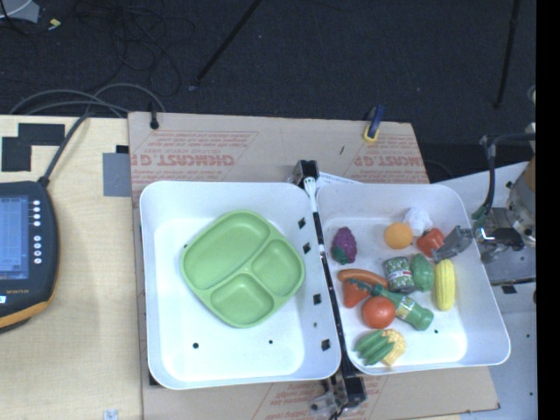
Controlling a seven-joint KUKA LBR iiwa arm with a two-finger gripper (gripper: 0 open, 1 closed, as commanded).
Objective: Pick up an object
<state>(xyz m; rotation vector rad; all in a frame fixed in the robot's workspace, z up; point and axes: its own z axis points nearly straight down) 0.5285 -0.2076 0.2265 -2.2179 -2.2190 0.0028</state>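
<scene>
Left bin: green plate, nothing else.
Divider as landmark.
Just right of divider: purple grapes.
Further right: red carrot, tomato, can, orange, green and yellow pieces near the front rim.
Far right of divider: yellow corn; gripper low beside it, near the bin's right wall.
Finger state: cannot tell; nothing seen pinched.
Step, judged: approach, no pick yet.
Next: settle on one toy, likely the corn.
Room: toys crowded; right wall close.

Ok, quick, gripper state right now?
Gripper: at the right bin's right side, by the red toy and the corn; open or shut cannot be told.
</scene>
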